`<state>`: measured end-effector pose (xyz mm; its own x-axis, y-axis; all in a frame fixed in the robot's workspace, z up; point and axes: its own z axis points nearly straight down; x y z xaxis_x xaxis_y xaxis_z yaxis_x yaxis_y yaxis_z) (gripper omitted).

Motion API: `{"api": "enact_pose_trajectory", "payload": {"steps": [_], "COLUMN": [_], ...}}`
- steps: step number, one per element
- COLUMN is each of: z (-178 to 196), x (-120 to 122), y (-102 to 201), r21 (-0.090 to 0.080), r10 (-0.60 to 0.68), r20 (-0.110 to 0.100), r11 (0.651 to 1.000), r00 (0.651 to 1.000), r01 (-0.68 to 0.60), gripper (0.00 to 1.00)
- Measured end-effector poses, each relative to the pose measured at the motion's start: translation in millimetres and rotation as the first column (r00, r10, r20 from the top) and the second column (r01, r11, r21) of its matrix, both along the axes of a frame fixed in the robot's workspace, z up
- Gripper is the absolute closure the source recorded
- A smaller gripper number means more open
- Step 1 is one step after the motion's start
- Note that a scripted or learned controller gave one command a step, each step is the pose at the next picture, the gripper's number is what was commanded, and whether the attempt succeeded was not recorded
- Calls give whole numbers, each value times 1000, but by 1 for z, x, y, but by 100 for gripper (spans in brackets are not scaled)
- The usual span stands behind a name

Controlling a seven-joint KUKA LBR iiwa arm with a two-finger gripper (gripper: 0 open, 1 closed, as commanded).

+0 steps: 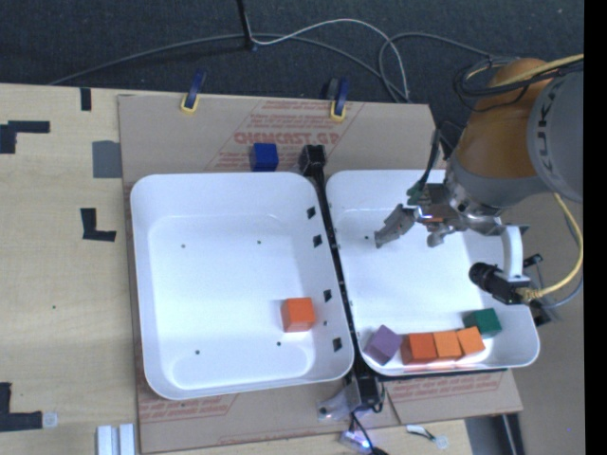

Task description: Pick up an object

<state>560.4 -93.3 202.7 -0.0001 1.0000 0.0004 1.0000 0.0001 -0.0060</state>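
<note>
White bins: two shallow trays side by side on the bench, the left bin (152, 282) and the right bin (379, 192).
Arm: the grey arm (517, 145) with its orange band reaches in from the right and hangs over the upper part of the right bin.
Claw: the gripper (414, 227) has its two fingers spread apart, released, with nothing between them.
Nearest blocks: a row along the lower edge of the right bin, made of a purple block (382, 344), two orange blocks (433, 347) touching each other, and a green block (485, 322) at the right end.
Far block: one orange cube (298, 314) sits alone in the left bin, across the divider.
Key relation: the row lies below the claw in the picture, toward the near rim, well apart from the fingers; its long axis runs left to right.
Judgement: the row is the closer target, and the purple block at its free left end looks easiest to close on.
Risk: the blocks crowd the bin wall, leaving little room for a finger.
</note>
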Motion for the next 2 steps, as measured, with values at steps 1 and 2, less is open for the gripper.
{"api": "enact_pose_trajectory", "payload": {"steps": [1,2], "z": [-62,-114], "x": [-4,-5], "y": [5,6], "r21": [0,0], "r10": [1,1], "r20": [0,1], "r11": [1000,1000], "r00": [1000,1000], "r01": [-1,-1], "gripper": [0,0]}}
